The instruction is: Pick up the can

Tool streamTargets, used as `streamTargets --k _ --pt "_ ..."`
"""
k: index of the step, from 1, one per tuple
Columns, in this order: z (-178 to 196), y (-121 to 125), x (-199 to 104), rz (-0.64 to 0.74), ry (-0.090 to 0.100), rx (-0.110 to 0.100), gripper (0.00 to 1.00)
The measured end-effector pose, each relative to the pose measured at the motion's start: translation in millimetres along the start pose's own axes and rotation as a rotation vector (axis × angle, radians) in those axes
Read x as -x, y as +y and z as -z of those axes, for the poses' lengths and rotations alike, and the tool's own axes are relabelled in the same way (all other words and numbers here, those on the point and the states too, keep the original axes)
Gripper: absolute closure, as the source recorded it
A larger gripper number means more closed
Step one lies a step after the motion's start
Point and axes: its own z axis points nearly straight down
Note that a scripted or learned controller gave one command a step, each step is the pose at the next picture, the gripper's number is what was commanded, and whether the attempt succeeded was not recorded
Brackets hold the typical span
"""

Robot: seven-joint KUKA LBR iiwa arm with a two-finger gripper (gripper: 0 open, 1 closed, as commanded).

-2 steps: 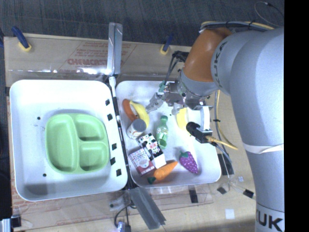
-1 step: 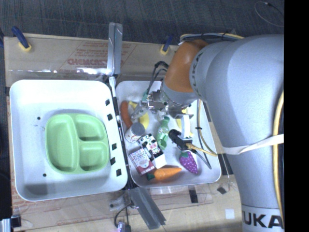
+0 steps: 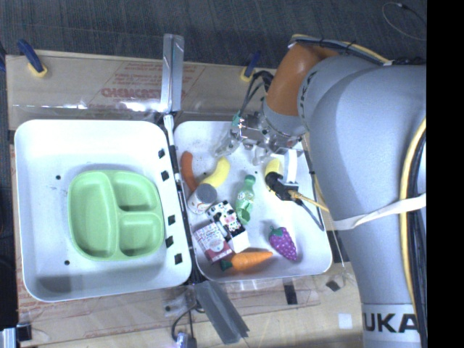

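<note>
The can (image 3: 201,196) lies on its side in the right bin (image 3: 316,261), near the left wall, its grey top facing up and a red and white label below it. It touches a yellow banana (image 3: 218,171) on its upper right. My gripper (image 3: 251,138) hangs over the back of the same bin, up and to the right of the can and apart from it. Nothing can be seen held in it.
Around the can lie an orange sausage (image 3: 188,170), a green bottle (image 3: 246,194), a black and white box (image 3: 226,220), a red carton (image 3: 212,241), a carrot (image 3: 250,259), purple grapes (image 3: 284,243) and a yellow item (image 3: 273,170). The left bin holds a green divided plate (image 3: 116,212).
</note>
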Motion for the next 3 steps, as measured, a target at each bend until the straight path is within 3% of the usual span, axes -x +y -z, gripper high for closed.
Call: streamTargets --k 1,2,3 --pt "61 2 14 -0.251 0.0 0.001 0.0" --pt "-2 -25 -1 -0.275 0.0 -0.004 0.0" --pt "8 -25 -1 -0.271 0.001 -0.007 1.0"
